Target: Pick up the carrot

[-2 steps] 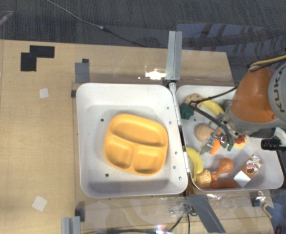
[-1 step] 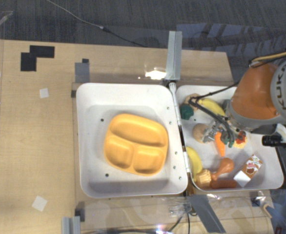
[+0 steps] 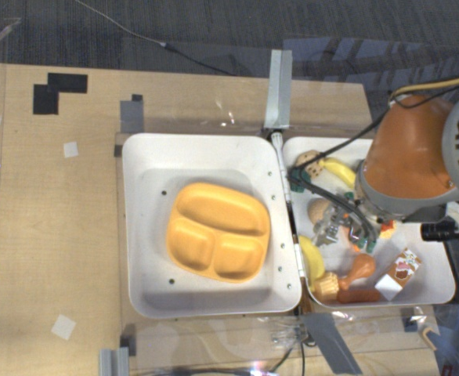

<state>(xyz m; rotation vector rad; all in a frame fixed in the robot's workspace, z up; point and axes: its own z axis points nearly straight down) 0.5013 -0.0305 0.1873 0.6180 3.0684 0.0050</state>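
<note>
Arm [image 3: 417, 151] is reaching in from right, orange band facing up. Gripper [image 3: 345, 229] is pointing downward, low.

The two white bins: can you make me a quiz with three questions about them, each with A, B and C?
1. Where is the yellow tray?
A. In the left bin
B. In the right bin
C. On the wooden bench

2. What colour is the band above the arm's wrist?
A. Blue
B. Green
C. Orange

3. Where is the gripper now?
A. Over the left bin
B. Low in the right bin, among the toy food
C. Off beside the bench

Answers:
1. A, the tray lies in the middle of the left bin.
2. C, the band is orange.
3. B, it hangs just by a small orange piece, maybe the carrot.
</note>
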